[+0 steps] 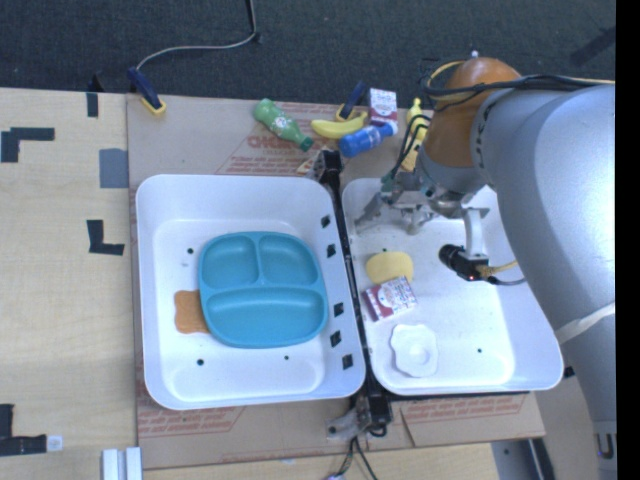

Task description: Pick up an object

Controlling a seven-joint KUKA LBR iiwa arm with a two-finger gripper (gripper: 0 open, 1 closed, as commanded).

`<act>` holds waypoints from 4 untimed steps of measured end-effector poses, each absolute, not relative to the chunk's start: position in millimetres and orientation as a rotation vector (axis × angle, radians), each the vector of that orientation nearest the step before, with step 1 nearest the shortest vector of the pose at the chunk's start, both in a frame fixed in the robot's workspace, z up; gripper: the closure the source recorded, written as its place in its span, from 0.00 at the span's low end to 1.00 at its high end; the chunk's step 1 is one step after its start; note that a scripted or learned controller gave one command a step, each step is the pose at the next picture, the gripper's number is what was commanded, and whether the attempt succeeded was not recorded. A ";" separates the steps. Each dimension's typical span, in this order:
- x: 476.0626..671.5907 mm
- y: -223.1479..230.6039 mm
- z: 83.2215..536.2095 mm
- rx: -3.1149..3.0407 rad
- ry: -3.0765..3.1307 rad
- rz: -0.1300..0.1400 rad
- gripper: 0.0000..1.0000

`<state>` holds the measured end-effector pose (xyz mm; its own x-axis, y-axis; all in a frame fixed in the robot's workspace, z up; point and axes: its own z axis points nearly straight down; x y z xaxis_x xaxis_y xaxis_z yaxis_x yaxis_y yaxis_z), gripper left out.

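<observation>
My gripper [390,216] hangs over the far left corner of the right bin [520,363], below the orange band of the arm. It looks open, with nothing between its fingers. A yellow rounded object [389,265] lies just in front of it in the same bin. Next to that lies a red and white packet [390,297], and nearer the front a white round object [413,349]. In the left bin [160,203] a blue divided plate [264,288] rests with a tan slice [187,312] poking out from under its left edge.
Behind the bins on the cardboard lie a green bottle [280,124], a banana [338,126], a blue bottle [362,140] and a small red and white carton [383,101]. A blue clamp [147,90] sits at the back left. The arm's grey body covers the right side.
</observation>
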<state>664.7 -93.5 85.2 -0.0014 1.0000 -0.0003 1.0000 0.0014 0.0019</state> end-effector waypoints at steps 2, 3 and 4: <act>668.9 -94.7 85.2 2.218 2.222 0.002 0.00; 608.1 -57.5 184.9 2.219 2.223 0.001 0.00; 590.5 -93.9 121.9 2.223 2.223 -0.004 0.00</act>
<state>590.5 -93.9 121.9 0.0001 1.0000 -0.0005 1.0000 -0.0002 -0.0033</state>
